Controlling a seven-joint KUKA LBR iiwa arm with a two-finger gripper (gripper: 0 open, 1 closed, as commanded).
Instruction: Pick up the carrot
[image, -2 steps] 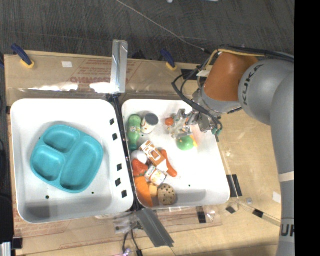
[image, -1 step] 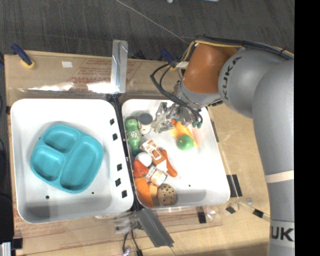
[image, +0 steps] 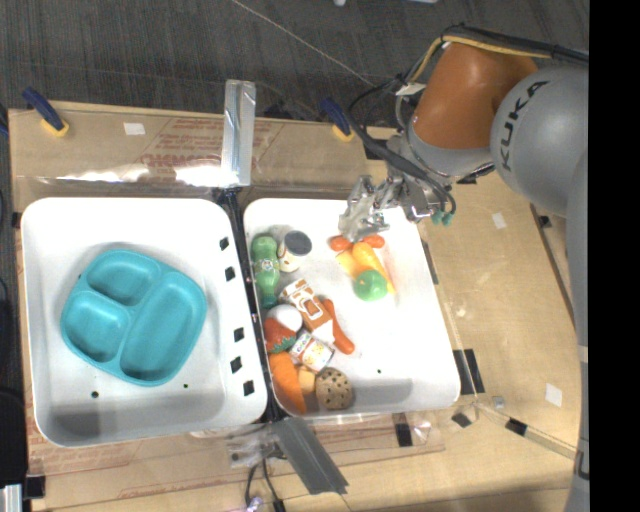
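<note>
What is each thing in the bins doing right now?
gripper: low over the right bin's top edge, just above the toys
carrot: lying in the right bin, not held
green ball: resting against the carrot
teal tray: flat in the left bin
cookie: lying at the bottom edge

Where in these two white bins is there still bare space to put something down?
Right bin: bare floor along its right wall, below the green ball. Left bin: bare margins around the teal tray. Crowded: the right bin's left side, packed with toy food, and under the gripper.
</note>
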